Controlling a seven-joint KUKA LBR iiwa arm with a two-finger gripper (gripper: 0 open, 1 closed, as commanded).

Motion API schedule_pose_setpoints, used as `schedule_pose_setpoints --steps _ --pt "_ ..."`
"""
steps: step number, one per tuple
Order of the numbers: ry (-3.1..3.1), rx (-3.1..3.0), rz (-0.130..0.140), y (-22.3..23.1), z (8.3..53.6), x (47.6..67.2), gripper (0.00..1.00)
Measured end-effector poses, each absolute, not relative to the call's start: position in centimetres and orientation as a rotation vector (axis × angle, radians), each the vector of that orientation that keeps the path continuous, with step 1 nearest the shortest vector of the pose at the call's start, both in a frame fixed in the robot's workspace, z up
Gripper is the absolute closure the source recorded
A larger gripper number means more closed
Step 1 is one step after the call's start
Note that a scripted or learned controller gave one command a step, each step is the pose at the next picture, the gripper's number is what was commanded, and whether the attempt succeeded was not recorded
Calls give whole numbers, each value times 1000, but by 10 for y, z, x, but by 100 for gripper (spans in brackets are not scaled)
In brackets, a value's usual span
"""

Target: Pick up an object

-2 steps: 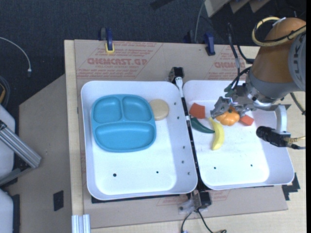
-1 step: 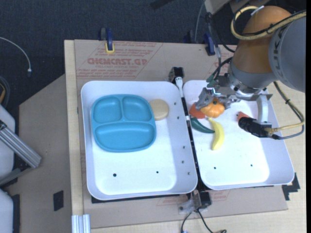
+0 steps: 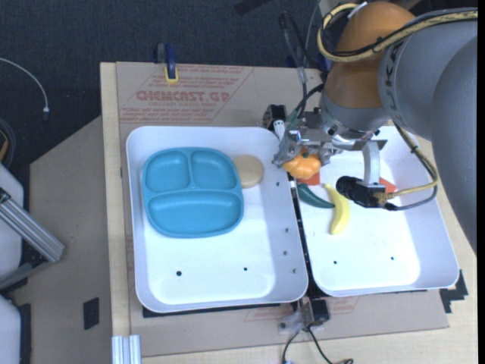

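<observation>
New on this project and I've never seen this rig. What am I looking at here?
One camera, fixed above the bench, looking down at a slant. The grey arm entering from the right is a robot; its pincer hangs over the right bin's inner edge. Left bin: a blue divided plate and a beige disc. Right bin: a banana, a green piece and an orange object at the pincer; whether it is gripped, I cannot tell.
</observation>
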State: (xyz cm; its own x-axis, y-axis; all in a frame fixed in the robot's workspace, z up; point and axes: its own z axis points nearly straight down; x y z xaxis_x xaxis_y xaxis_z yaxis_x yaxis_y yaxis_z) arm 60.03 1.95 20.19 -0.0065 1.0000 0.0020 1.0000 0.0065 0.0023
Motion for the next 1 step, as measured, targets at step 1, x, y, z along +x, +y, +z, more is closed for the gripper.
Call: schedule_pose_setpoints --steps 1 --pt "2229 2215 4 75 201 602 100"
